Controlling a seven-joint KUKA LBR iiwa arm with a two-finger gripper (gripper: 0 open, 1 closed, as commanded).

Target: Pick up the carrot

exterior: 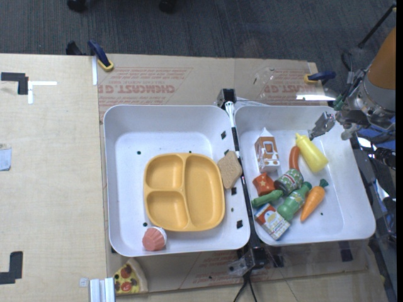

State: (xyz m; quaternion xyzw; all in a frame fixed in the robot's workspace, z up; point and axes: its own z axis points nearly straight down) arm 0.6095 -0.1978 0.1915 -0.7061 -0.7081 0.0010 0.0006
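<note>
Lying slantwise in the right bin (pixel 352 228), the carrot (pixel 313 201) points its tapered orange tip toward the bin's near edge, its green stub toward the far right corner. It is smooth, cone-shaped plastic, and touches the green bottle (pixel 292 203) on its left. Just beyond the carrot rests a glossy yellow squeeze bottle (pixel 311 152); beyond that hovers the claw (pixel 332 126) over the bin's far right corner, its dark metal fingers spread, pinching nothing. Left of the carrot cluster a small milk carton (pixel 267 153), a red sausage (pixel 294 156), a can (pixel 289 181) and a flat packet (pixel 272 223).
</note>
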